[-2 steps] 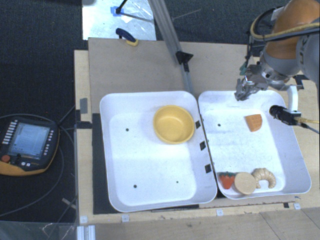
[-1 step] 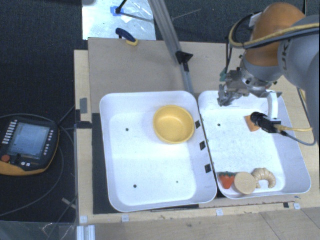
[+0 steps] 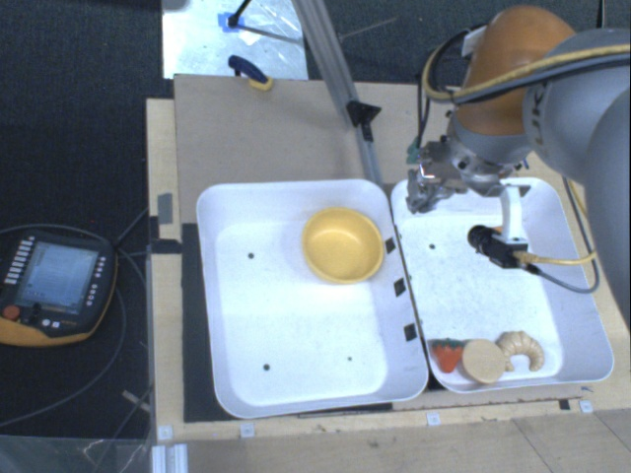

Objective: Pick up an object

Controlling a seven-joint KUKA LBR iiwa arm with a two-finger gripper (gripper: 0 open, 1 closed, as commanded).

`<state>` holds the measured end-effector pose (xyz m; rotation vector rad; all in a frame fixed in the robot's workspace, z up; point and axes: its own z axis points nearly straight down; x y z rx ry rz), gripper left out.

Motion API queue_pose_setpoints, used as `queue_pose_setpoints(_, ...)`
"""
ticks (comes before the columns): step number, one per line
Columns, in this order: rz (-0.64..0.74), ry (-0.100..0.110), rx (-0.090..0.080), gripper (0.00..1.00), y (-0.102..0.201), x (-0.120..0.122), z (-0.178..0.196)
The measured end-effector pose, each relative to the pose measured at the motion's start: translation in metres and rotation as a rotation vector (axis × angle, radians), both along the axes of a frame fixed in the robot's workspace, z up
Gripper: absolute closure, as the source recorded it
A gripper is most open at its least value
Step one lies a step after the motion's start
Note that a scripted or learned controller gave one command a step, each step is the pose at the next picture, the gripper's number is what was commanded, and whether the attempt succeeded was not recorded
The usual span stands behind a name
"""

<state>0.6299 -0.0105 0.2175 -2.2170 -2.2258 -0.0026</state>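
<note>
My gripper point(image 3: 422, 193) hangs over the far left corner of the right bin point(image 3: 582, 294), close to the wall between the two bins. I see nothing held under it. A yellow bowl point(image 3: 342, 244) sits upright in the far right part of the left bin point(image 3: 227, 294), left of the gripper across the divider. Along the near edge of the right bin lie a small red and green piece point(image 3: 448, 356), a round tan disc point(image 3: 483, 361) and a tan croissant-shaped piece point(image 3: 522, 348), well away from the gripper.
A white bracket point(image 3: 512, 213) and a black plug point(image 3: 490, 242) with a yellow cable point(image 3: 562, 260) hang from the arm over the right bin. A metal pole point(image 3: 335, 62) slants across the far board. A teach pendant point(image 3: 54, 284) lies at the far left.
</note>
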Motion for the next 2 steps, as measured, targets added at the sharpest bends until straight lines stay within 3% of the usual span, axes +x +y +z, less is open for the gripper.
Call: queue_pose_setpoints(2,0.001,0.001,0.000,1.00,0.109,-0.033,0.004)
